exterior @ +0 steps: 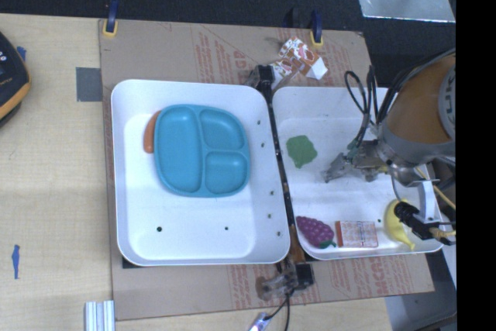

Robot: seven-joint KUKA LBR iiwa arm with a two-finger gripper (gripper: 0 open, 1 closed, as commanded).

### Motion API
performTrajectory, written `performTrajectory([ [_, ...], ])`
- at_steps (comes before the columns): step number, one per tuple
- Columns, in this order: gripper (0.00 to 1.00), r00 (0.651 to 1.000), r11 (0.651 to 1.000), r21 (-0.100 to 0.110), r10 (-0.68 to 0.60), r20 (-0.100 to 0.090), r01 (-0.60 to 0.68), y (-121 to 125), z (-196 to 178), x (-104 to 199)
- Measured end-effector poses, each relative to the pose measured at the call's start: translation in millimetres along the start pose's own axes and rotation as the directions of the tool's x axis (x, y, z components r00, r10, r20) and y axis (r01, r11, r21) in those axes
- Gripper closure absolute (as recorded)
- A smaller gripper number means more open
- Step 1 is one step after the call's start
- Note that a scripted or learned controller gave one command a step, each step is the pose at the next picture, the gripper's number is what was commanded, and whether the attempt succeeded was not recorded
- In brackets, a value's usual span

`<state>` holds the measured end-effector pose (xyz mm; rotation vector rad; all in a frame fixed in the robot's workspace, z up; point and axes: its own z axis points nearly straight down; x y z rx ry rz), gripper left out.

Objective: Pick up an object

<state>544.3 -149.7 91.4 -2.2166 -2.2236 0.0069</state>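
In the right bin (341,108) my gripper (335,171) hangs low over the white floor, its grey fingers pointing left with a small gap and nothing between them. A green leafy piece (301,149) lies just up and left of the fingertips. Along the bin's front edge lie a purple grape bunch (315,229), a small red and white packet (357,234) and a yellow banana (398,223). The left bin (132,167) holds a blue divided plate (202,150) with an orange object (148,133) showing from under its left edge.
The grey arm with its orange band (422,112) covers the right bin's right side, with black cables looping above it. A crumpled wrapper (298,58) lies on the cardboard behind the bins. A black and yellow device (11,77) sits at the far left of the bench.
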Motion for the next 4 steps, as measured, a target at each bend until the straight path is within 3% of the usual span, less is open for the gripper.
performTrajectory([
  [1, 0.0, 1.0, 1.0, -0.003, 0.0, -0.002, 0.0, 82.1, -7.2, 12.9],
  [2, 0.0, 1.0, 1.0, -0.003, -0.001, -0.002, 0.001, 112.2, -15.2, 9.4],
  [3, 0.0, 1.0, 1.0, -0.004, -0.001, -0.002, 0.001, 112.4, -56.7, 58.3],
  [4, 0.0, 1.0, 1.0, 0.0, -0.001, -0.001, 0.001, 65.8, -0.3, 53.4],
])
